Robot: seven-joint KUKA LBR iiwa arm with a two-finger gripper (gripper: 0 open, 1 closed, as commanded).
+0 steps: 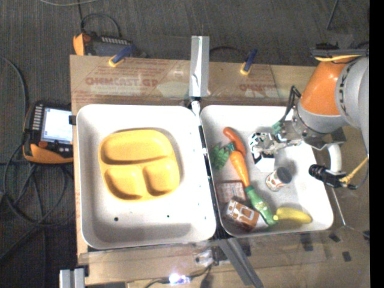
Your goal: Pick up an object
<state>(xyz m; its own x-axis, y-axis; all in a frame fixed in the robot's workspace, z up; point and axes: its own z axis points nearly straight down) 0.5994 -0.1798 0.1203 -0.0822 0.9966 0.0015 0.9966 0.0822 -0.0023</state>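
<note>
Over the right bin (pixel 324 218), the gripper (pixel 266 143) is hanging near the carrots (pixel 239 161), nothing is picked up yet, and I cannot tell its grip.

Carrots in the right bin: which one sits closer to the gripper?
The upper carrot, shorter and redder, lies nearer the gripper. The longer orange carrot lies below it, toward the banana.

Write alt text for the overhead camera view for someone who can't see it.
A grey and orange arm reaches from the right over the right bin, which holds two toy carrots, a banana and small packages. The left bin holds a yellow divided tray.
</note>
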